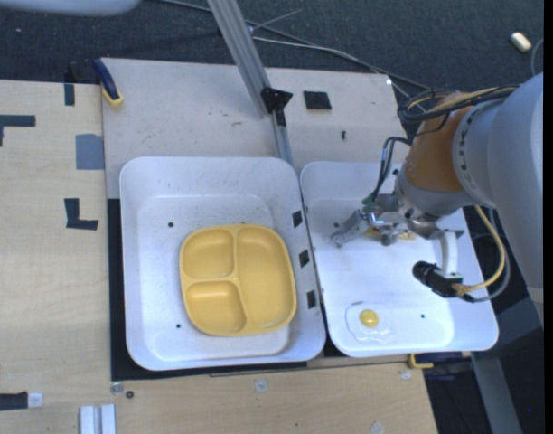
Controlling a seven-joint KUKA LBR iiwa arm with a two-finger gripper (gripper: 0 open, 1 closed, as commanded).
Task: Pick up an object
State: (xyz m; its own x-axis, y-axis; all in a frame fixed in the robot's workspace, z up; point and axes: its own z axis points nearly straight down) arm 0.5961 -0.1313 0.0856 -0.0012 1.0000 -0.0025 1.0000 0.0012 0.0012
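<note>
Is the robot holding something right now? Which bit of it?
No. The end effector hangs low in the right bin with nothing between its fingers. The fried egg toy lies apart from it, and the yellow plate sits in the left bin.

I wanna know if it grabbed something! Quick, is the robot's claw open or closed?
Grey two-finger gripper: cannot be told; it sits low in the right-hand shallow white bin, with nothing seen between its tips.

1. Metal pole [245, 48] slants across the bench, beyond the gripper [344, 233] and to its left.
2. Blue-and-yellow clamp [107, 83] sits far left of it, at the bench corner.
3. Black patch [317, 100] lies beyond it, near the pole's foot.
</note>
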